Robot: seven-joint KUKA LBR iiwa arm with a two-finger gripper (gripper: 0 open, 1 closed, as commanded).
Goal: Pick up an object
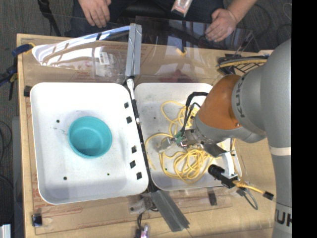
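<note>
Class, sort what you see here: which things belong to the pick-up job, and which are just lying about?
Part of the job:
- end effector, low in the right bin
- yellow cable, tangled beneath it

Just lying about:
- teal bowl in the left bin
- person's hands at the bench's far edge

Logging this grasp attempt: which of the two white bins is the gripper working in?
The right-hand shallow white bin, the one holding the tangled yellow cable; the gripper is down among it. The left white bin holds a teal bowl.
</note>
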